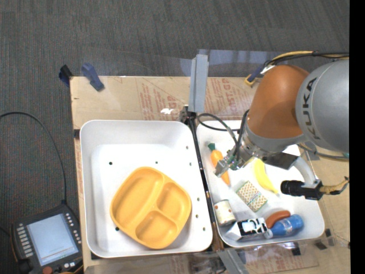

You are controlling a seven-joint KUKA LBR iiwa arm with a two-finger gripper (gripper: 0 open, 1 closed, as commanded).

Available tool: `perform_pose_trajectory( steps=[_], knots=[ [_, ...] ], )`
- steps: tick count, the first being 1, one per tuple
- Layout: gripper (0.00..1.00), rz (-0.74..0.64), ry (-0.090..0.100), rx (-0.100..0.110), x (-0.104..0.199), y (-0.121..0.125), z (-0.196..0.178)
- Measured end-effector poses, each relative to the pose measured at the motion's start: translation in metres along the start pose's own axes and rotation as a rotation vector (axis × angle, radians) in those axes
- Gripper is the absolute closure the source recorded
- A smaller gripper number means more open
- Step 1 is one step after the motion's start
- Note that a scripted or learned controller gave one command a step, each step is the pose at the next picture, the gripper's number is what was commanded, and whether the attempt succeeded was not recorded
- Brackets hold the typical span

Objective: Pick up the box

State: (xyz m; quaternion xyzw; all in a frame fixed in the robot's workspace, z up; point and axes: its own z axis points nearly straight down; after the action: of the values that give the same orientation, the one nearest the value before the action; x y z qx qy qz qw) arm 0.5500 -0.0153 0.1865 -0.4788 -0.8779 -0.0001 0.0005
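1. The fingers of the gripper [226, 165] look close together and hold nothing that can be made out; they are small and partly blurred, so how far they are parted cannot be told
2. The gripper hangs in the right bin [317, 213], just over the carrot [219, 163] near that bin's left wall
3. The box [251, 195] lies flat in the middle of the right bin, right of and nearer than the gripper, apart from it
4. Close around the box: a banana [263, 177] on its far right side, a small can [224, 212] to its near left, and a blue bottle [285, 226] beyond a reddish sausage-like thing [277, 216] on its near side
5. It looks like a small patterned carton, so probably light, stiff enough, but crushable under a hard squeeze
6. Best hold is likely across its narrow sides, coming straight down, since the banana crowds one edge
7. The left bin [91, 153] holds a yellow divided plate [151, 207]
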Motion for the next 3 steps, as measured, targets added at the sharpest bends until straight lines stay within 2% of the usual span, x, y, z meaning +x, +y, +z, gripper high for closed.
perform_pose_trajectory(
  steps=[1, 2, 3],
  knots=[
    [1.00, -0.511, -0.002, -0.002, -0.080, -0.027, -0.143],
    [0.00, -0.510, -0.001, -0.002, -0.080, -0.027, -0.143],
    [0.00, -0.520, 0.002, 0.000, -0.086, -0.040, -0.043]
  ],
)
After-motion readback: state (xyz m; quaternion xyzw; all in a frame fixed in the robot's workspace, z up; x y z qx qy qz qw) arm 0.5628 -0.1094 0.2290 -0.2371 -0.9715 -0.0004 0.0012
